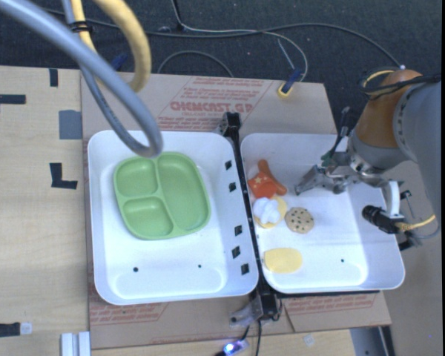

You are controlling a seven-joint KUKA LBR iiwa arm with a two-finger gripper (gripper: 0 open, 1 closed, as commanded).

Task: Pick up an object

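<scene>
Arm: grey KUKA arm [400, 124] enters from 3 o'clock, bringing its wrist over the right bin [356, 273].
Gripper: the gripper [322, 180] hangs over the bin's 1 o'clock area; fingers look spread fairly wide, nothing between them.
Candidates: orange toy [263, 182], white piece [267, 212], cookie [300, 219] and yellow disc [283, 259] cluster along the bin's 9 o'clock side, presumably loose for grasp trials, and well apart from the gripper.
Left bin [111, 273]: a green divided plate [162, 196] lies in it, likely as a receptacle.
Lettering: red print on the cardboard sheet [208, 102] at 12 o'clock seems to read "CHEMCAST GP"; smaller lines illegible.
</scene>
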